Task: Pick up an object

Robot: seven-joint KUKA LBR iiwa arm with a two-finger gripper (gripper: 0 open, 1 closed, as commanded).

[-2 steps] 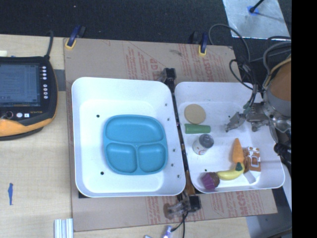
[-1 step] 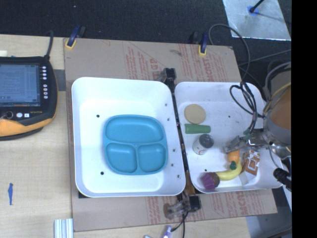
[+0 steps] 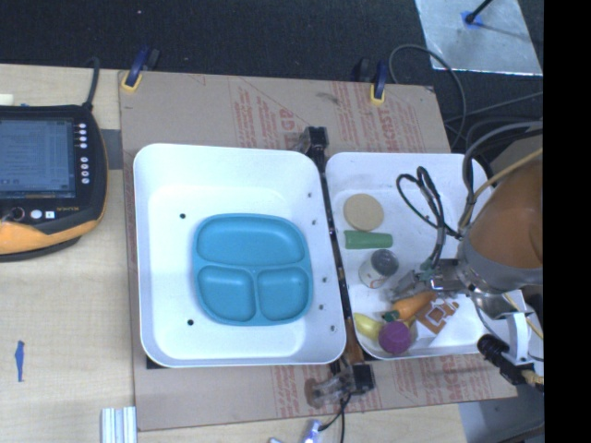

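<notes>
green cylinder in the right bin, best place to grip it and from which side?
Judging from its pose, grip the short green cylinder across the middle of its length, coming straight down from above. It lies flat on its side, long axis running left to right, so the fingers should close across its narrow width. The tan round disc above it and the grey round cap below leave small gaps for them.

A light wooden surface [image 3: 65, 340] runs across the lower part of the view, with a sheet of brown cardboard [image 3: 249, 109] laid over it and held at the far edge by two clamps, one blue and yellow [image 3: 136, 68], one yellow [image 3: 377, 83]. Beyond the far edge the floor [image 3: 231, 17] is dark, almost black. A pale grey sheet [image 3: 489, 35] lies on it at upper right. Lighting is even and soft.
</notes>
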